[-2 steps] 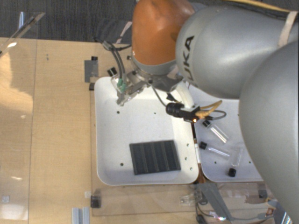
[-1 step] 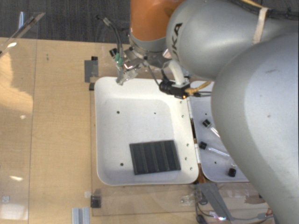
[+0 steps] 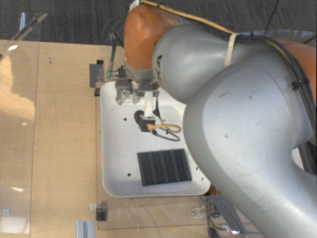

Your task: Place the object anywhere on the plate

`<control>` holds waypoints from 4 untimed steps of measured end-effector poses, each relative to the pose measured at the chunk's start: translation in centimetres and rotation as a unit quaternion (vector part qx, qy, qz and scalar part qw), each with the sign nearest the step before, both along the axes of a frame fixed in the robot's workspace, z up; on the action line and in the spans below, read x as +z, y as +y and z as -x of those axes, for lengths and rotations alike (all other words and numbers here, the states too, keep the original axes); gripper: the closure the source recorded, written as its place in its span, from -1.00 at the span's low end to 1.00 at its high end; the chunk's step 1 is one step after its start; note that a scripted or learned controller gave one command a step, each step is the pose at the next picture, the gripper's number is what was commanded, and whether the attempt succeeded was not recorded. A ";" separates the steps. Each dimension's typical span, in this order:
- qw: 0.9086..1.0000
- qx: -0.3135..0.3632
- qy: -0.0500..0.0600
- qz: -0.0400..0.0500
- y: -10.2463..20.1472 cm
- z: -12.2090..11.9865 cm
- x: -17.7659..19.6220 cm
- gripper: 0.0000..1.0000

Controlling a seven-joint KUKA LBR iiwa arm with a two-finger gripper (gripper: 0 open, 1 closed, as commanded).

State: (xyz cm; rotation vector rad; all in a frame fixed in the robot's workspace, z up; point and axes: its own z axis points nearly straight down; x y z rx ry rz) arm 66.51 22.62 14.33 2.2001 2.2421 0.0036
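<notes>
Reaching in from the right, the grey arm (image 3: 247, 128) bulks across most of the right half of the view, and its orange band (image 3: 141, 33) sits high in the middle, just above the wrist. Below that band the gripper (image 3: 133, 94) hangs over the far end of a shallow white bin (image 3: 116, 148), close to the bin's far-left corner. From this slanted angle the wrist hides its tip, so I cannot tell whether it is spread, pressed together or pinching anything. A black ribbed slab (image 3: 163, 166), rectangular with parallel ridges running across its shorter side, lies flat on the bin floor at the near end. It is well apart from the gripper and just inside the near rim. A few small dark dots mark the white floor around it. The bin rests on a pale wooden bench (image 3: 54, 133). A grey bracket (image 3: 95, 75) stands against the bin's far-left corner, and a small black block (image 3: 101, 213) sits on the bench just beyond the near-left corner. Dark carpet (image 3: 74, 9) runs behind the bench along the top.
</notes>
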 end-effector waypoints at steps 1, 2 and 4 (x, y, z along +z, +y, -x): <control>1.000 0.003 -0.002 -0.001 0.2 -0.1 1.2 1.00; 0.982 0.189 -0.002 0.000 -0.4 6.6 -5.0 1.00; 0.976 0.216 -0.002 0.000 -0.8 10.2 -4.8 1.00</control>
